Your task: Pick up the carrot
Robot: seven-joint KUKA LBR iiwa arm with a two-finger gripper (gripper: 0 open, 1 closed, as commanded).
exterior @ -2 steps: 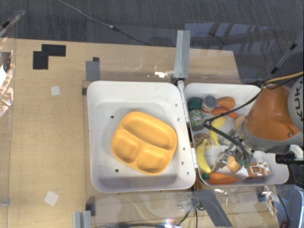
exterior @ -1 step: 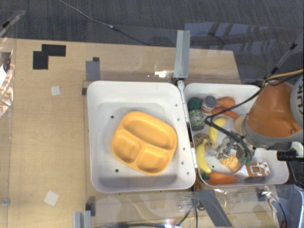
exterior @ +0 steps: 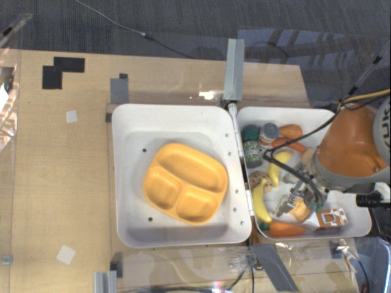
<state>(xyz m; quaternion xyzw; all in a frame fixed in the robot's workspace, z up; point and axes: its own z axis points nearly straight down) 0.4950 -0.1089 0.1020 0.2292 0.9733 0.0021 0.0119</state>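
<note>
- The bench (exterior: 61, 182) is pale wood, with two shallow white bins side by side on it, and the arm (exterior: 349, 148) reaches in from the right, its orange band hanging over the right bin.
- The left bin (exterior: 131, 163) holds one thing, a yellow divided plate (exterior: 185, 182) lying flat near its middle.
- The right bin (exterior: 360, 221) is crowded with toy food: a banana (exterior: 261, 201) along its left wall, a green can (exterior: 251, 148) and a small jar (exterior: 269, 131) toward the far left corner, and a printed carton (exterior: 333, 217) near the right side.
- The carrot (exterior: 287, 229) lies at the near edge of the right bin, its long axis running left to right along that wall, with the banana's near tip just beside its left end.
- The gripper (exterior: 297, 201) hangs low in the middle of the right bin, so the carrot sits just on the near side of it and a little to the left. To my eye the next move is a short shift toward the near wall, with the fingers turned to close across the carrot's narrow width.
- Whether the claw is open or closed I cannot tell; cables and a pale object beneath it muddle the tip.
- More orange pieces at the far side, partly under the arm, are hard to identify.
</note>
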